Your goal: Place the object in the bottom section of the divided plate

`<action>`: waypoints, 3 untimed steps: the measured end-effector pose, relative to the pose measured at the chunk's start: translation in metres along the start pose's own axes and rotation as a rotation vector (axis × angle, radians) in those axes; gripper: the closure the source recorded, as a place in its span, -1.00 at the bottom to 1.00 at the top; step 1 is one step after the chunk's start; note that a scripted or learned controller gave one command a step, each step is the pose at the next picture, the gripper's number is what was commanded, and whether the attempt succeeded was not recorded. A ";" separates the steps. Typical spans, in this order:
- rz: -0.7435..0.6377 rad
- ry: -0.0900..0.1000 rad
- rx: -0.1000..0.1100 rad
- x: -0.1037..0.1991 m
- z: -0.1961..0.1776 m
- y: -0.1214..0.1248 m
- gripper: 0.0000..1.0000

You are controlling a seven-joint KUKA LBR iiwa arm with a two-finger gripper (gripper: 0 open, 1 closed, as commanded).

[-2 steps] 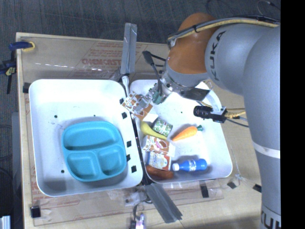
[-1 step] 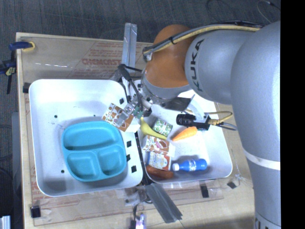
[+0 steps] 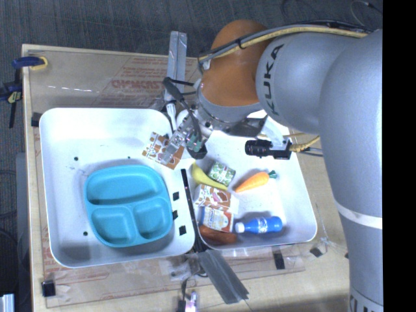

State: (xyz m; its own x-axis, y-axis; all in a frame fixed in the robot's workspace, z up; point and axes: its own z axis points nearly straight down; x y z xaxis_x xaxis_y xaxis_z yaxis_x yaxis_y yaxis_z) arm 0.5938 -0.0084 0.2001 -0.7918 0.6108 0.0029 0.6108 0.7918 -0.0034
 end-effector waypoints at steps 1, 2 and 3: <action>0.000 0.000 0.000 0.000 0.000 0.000 -1.00; 0.083 -0.001 0.000 0.002 0.002 0.036 -1.00; 0.081 0.001 0.003 0.001 -0.006 0.036 1.00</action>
State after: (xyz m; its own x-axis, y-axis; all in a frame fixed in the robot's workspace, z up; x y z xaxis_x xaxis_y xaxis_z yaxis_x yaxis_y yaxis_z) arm 0.6147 0.0208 0.2055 -0.7396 0.6730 0.0036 0.6730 0.7396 -0.0064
